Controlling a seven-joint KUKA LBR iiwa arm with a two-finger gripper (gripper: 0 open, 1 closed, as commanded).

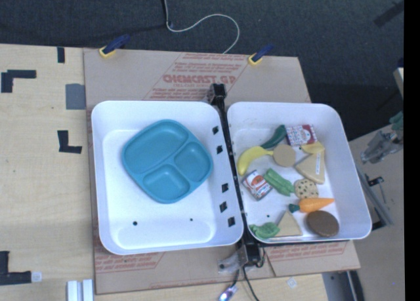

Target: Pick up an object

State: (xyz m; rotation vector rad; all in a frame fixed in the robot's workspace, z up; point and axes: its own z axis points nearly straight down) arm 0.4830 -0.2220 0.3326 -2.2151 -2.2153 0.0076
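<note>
I see the surface point(39, 162) carrying two white bins side by side, touching at the middle. Left bin point(108, 227) holds a blue divided tray point(167, 160), with free floor along its near and left walls. Right bin point(348, 162) is crowded with toy food: banana point(251, 157), brown disc point(323, 223), carrot point(315, 204); its far-left corner is bare. Claw point(394, 122) at the right edge, outside the bins; can't tell its opening.

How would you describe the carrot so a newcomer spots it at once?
Look in the right bin, among the toy food near its front right corner. The carrot lies flat just behind the brown disc: the only orange piece, tapered, with a green stub.
</note>
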